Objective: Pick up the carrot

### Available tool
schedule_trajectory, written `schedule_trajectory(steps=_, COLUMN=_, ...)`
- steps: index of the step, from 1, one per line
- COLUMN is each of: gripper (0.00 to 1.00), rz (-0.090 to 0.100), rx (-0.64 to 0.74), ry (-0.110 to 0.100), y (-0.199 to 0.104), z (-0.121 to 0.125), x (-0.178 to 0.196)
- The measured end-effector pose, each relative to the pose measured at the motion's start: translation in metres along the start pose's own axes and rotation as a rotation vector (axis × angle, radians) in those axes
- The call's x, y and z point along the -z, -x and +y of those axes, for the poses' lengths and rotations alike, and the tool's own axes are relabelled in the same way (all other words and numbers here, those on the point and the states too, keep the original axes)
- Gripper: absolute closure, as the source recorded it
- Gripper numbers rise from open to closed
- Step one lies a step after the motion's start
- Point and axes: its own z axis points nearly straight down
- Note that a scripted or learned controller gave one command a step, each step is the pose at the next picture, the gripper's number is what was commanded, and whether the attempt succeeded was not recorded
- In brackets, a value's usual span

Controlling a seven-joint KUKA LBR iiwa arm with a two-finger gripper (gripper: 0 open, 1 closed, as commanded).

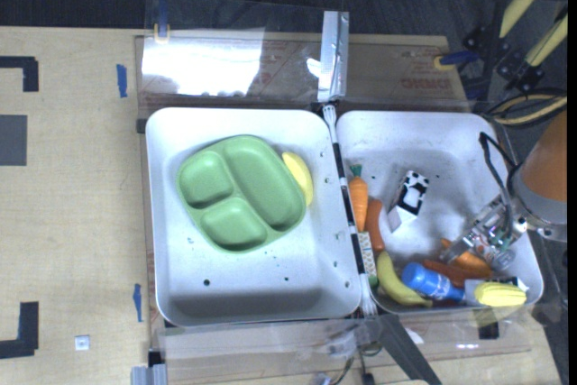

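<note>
The carrot (pixel 359 201), orange with a green top, lies along the left wall of the right bin (pixel 451 132), its tip pointing toward the front. A second orange piece (pixel 374 226) lies right beside it. My gripper (pixel 487 239) is low in the right part of the same bin, well to the right of the carrot. It hangs over an orange object (pixel 462 265) near the front right corner. The grey wrist with its orange band (pixel 548 169) comes in from the right edge.
In the right bin's front lie a banana (pixel 393 280), a blue bottle (pixel 429 281) and a yellow item (pixel 500 293). A black-and-white object (pixel 412 192) lies mid-bin. The left bin (pixel 180 284) holds a green divided plate (pixel 242 191) and a yellow fruit (pixel 298 177).
</note>
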Motion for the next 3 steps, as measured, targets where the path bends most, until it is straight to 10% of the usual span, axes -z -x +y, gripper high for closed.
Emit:
schedule_trajectory(steps=1, gripper=0.00, rz=0.003, rx=0.347, ry=0.001, y=-0.067, z=0.053, x=0.001)
schedule_trajectory(steps=2, gripper=0.00, rz=0.004, rx=0.441, ry=0.000, y=-0.010, z=0.109, x=0.061)
schedule_trajectory(steps=3, gripper=0.00, rz=0.007, rx=0.696, ry=-0.001, y=-0.003, z=0.055, x=0.090)
